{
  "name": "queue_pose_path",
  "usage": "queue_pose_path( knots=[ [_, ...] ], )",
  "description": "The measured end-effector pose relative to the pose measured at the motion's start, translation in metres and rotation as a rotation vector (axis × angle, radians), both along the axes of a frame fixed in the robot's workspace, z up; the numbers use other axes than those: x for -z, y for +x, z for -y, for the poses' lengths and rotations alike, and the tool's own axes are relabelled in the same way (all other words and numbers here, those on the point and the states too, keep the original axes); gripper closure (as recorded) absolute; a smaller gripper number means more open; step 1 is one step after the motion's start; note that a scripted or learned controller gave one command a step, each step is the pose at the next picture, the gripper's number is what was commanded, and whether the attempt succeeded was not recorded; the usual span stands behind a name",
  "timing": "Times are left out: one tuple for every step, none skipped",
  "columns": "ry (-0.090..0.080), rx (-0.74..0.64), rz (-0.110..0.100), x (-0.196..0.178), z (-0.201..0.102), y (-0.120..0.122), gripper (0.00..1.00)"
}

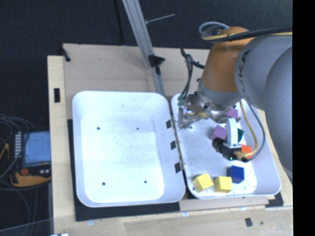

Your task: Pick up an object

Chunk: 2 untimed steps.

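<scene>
Two shallow white bins sit side by side on the bench, and every loose piece lies in the right bin (197, 154); the left bin (118, 146) holds none. The gripper (184, 116) hangs low over the right bin's far-left corner, close to the wall the bins share. Whether it is open or closed cannot be told from this angle, and nothing can be seen in its grasp.

A purple block (220, 132) lies nearest, just to its right. Two yellow blocks (202, 182) sit together at the near edge, with a blue cube (236, 173) beside them.

The pick appears not yet made. A clean attempt would likely shift right over the purple block, centre on it and descend straight. The crowded yellow-and-blue cluster by the rim looks the harder target.
</scene>
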State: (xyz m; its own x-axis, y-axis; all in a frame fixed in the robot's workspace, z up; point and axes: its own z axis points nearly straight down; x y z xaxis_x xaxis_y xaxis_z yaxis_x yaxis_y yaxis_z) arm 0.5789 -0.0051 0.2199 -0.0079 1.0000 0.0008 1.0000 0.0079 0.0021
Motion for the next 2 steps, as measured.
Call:
queue_pose_path(
  knots=[
    [-0.001,0.001,0.001,-0.014,-0.048,0.015,1.0],
    [0.001,0.0,0.0,-0.024,-0.103,0.025,1.0]
  ],
)
